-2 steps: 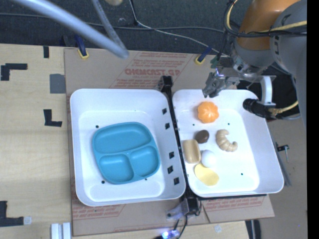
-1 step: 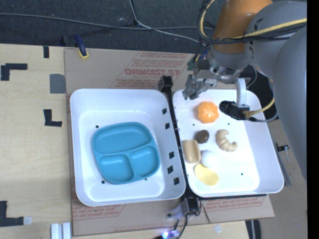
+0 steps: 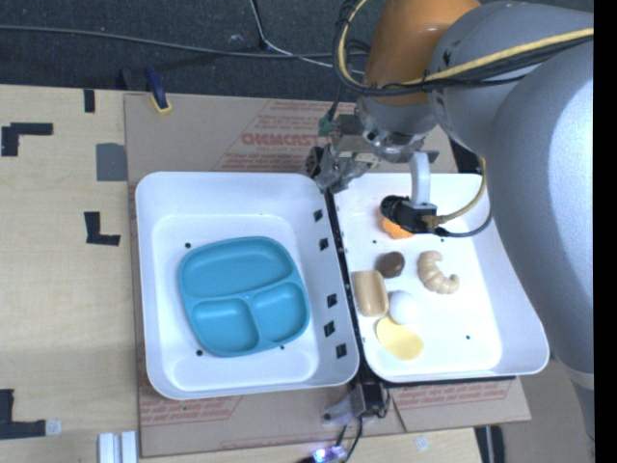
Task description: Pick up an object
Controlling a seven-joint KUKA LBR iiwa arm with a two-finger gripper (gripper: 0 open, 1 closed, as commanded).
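Note:
My gripper (image 3: 330, 167) hangs over the far end of the divide between the two white bins, at the back rim. Nothing shows in it. The right bin (image 3: 511, 340) holds several small items. An orange piece (image 3: 392, 228) lies nearest, partly covered by a black part. In front of it are a brown round piece (image 3: 390, 263), a tan croissant shape (image 3: 439, 272), a beige bread-like block (image 3: 368, 292), a white egg shape (image 3: 404, 308) and a yellow disc (image 3: 399, 340). All of them lie in front of and to the right of the gripper, apart from it.
The left bin (image 3: 154, 210) holds a blue divided plate (image 3: 244, 292). The bulky grey arm with its orange band (image 3: 415, 22) overhangs the back and right of the right bin. Cables run across the dark backdrop. Cardboard and the wooden bench surround the bins.

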